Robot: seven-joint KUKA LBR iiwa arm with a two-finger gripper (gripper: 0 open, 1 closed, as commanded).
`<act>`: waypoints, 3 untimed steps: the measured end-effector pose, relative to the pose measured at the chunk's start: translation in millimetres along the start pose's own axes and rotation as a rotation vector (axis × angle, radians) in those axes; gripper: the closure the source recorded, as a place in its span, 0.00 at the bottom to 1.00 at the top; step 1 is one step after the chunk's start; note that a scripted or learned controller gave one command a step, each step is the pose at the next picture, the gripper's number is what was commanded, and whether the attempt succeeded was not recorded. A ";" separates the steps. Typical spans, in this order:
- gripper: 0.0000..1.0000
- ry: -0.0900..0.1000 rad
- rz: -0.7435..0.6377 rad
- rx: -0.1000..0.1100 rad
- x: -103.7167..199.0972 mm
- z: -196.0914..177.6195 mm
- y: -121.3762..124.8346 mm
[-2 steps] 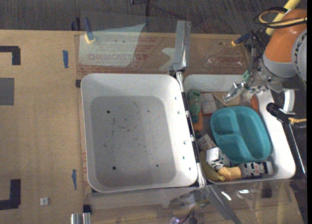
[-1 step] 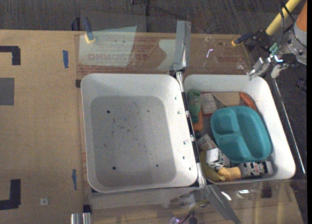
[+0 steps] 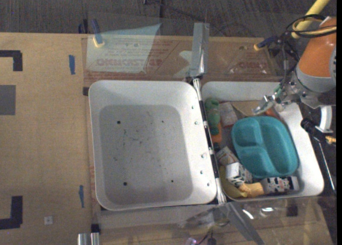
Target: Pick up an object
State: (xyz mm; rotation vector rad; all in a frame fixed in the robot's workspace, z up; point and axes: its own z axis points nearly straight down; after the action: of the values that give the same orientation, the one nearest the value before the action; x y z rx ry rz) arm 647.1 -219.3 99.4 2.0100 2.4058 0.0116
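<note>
Crowding in the right bin (image 3: 312, 182) is judged the main risk: the teal divided tray (image 3: 265, 147) is laid over smaller clutter, a green bottle (image 3: 214, 111) is wedged against the left wall and a yellow banana-like piece (image 3: 239, 189) lies at the near edge, so a descent could end on the tray's smooth, broad surface and slide off, or two items could be nipped at once. The gripper (image 3: 269, 101) is seen at the bin's far right corner, just beyond the tray's far rim and right of the bottle; whether its fingers are apart or together cannot be told, and nothing is seen between them. The left bin (image 3: 101, 100) is well apart from the gripper.
</note>
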 end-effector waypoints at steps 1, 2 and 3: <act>1.00 -0.006 -0.001 -0.006 -0.9 -12.6 1.9; 0.00 -0.005 -0.001 -0.005 -0.9 -12.4 1.8; 0.00 -0.005 -0.001 -0.005 -0.9 -12.4 1.8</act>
State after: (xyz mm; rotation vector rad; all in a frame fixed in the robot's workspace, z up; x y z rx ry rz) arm 648.8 -219.9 111.8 2.0038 2.4011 0.0125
